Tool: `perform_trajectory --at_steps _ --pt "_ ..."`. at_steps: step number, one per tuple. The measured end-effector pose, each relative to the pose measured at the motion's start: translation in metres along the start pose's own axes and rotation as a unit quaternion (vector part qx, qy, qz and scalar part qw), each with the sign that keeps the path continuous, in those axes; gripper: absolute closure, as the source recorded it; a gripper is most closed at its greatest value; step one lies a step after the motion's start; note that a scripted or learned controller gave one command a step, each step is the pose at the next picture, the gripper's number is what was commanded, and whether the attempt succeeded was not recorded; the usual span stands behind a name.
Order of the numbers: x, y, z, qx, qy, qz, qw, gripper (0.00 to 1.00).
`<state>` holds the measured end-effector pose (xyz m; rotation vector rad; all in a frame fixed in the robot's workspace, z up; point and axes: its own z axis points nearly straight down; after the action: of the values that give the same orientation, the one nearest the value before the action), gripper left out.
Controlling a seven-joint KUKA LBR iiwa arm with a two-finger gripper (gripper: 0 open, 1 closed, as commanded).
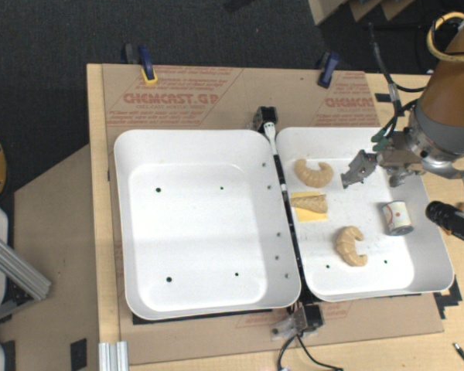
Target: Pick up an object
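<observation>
Hovering above the right bin (425,273), claw (358,170) empty

Gripper (361,168) above the right bin (425,280), nothing between the fingers. Croissant (315,172) just left of the jaws; cheese wedge (309,206) below-left; second croissant (351,246) further below; small can (397,217) below-right. Left bin (139,149) well apart, leftward.

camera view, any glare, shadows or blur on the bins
Camera view: the left bin has a brighter band across its upper floor and a greyer lower half, without harsh glare; the croissants and wedge in the right bin cast only short soft shadows; the claw looks slightly soft, while the objects are sharp.
</observation>
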<state>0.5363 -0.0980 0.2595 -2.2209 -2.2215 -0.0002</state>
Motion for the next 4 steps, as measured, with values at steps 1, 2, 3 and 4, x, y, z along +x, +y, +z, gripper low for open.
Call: perform_trajectory --at_steps 1,2,3,4 --pt "-0.018 -0.042 0.142 0.008 0.002 0.002 1.0000 0.00" --pt "-0.017 -0.037 0.124 -0.002 -0.001 0.001 1.0000 1.00" --pt "-0.017 -0.037 0.124 -0.001 0.000 0.001 1.0000 0.00" --pt "-0.002 -0.040 0.177 0.002 0.001 0.001 1.0000 0.00"
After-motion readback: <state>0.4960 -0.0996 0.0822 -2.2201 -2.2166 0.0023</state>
